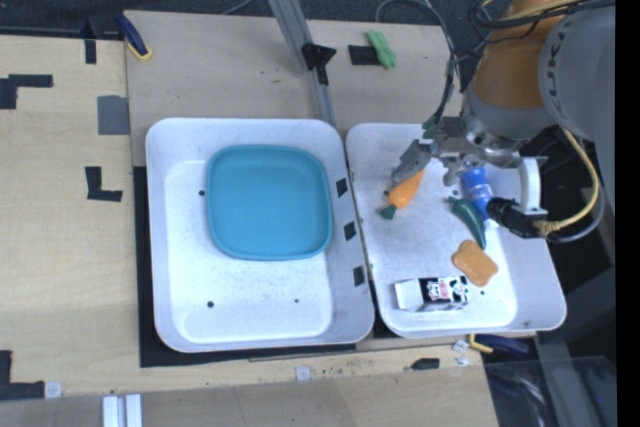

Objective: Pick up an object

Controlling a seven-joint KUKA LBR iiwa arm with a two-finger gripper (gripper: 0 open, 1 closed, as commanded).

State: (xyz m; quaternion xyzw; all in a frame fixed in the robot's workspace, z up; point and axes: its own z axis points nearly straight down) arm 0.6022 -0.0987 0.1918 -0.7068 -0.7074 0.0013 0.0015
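My gripper (pixel 432 169) hangs over the upper part of the right bin (pixel 530 310), its fingers spread open and nothing visibly held between them. An orange carrot with a green tip (pixel 403 192) lies on the bin floor just below the left finger (pixel 412 158). A blue bottle-like item (pixel 476 186) sits right of the gripper, partly under the wrist. A green piece (pixel 469 218) lies below the bottle. Nearer the front lie a tan toast-like slice (pixel 475 263) and a small black-and-white carton (pixel 432 292).
The left bin (pixel 180 315) holds a blue square plate (pixel 268 202). A grey pole (pixel 290 5) slants down to the bins' back edge. Cables (pixel 575 215) loop beside the arm at the right. A green marker (pixel 381 49) lies on the bench behind.
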